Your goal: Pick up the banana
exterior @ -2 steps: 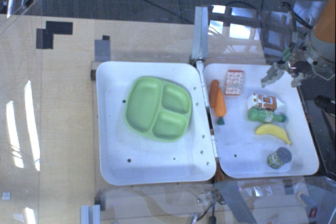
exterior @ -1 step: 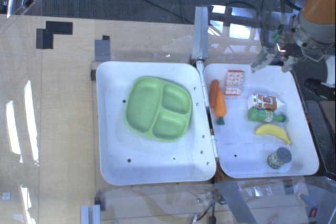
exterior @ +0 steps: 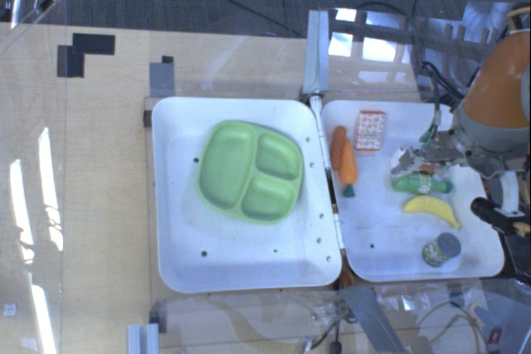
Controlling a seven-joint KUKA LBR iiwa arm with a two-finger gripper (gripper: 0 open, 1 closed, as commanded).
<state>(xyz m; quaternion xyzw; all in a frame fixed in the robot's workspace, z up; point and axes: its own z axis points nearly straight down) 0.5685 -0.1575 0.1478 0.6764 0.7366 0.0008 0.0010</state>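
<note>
Wooden bench (exterior: 83, 203) under two bins (exterior: 241, 273)

One fixed camera looked down at a slant from well above the two white bins (exterior: 332, 178).

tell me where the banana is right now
The banana lies in the right bin, toward its right side, just below a green object and above a small can.
</note>
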